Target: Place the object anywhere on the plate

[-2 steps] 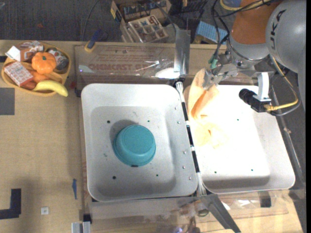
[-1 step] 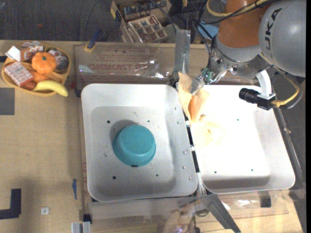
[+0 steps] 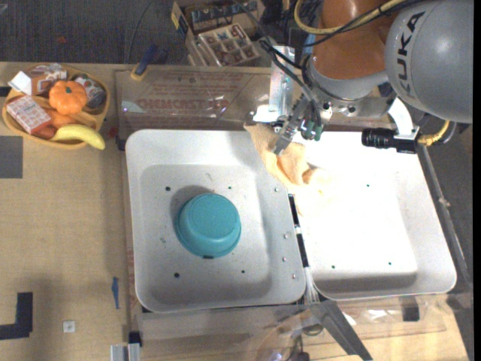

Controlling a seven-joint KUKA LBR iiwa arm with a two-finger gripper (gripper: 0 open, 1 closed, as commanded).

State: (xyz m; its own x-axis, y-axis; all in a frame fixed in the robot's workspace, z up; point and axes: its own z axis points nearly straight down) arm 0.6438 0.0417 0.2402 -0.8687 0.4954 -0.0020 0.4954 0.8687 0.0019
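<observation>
Camera view looks down at a slant on the counter (image 3: 60,224) with its two shallow white bins side by side. The left bin (image 3: 150,156) holds the plate (image 3: 209,225), a round teal dish lying flat a little below the bin's middle. The right bin (image 3: 391,224) lies just beside it, their inner rims touching.

Reaching in from the right, the arm (image 3: 428,43) hangs over the top edge of the bins, and the hand (image 3: 294,131) sits low above the seam where the two bins meet, near their far rims. The object (image 3: 289,164), a soft yellowish, crumpled thing, lies directly beneath and just in front of the hand, draped over the inner rim between the bins, with most of it on the right bin's side. Its upper edge meets the tips of the hand, but the tangle of cables and metal there hides whether the hand is spread or closed, and whether it has any hold on the object; I cannot tell.

The object is well apart from the plate, up and to the right of it. A basket of toy food (image 3: 56,111) stands on the counter at the far left.
</observation>
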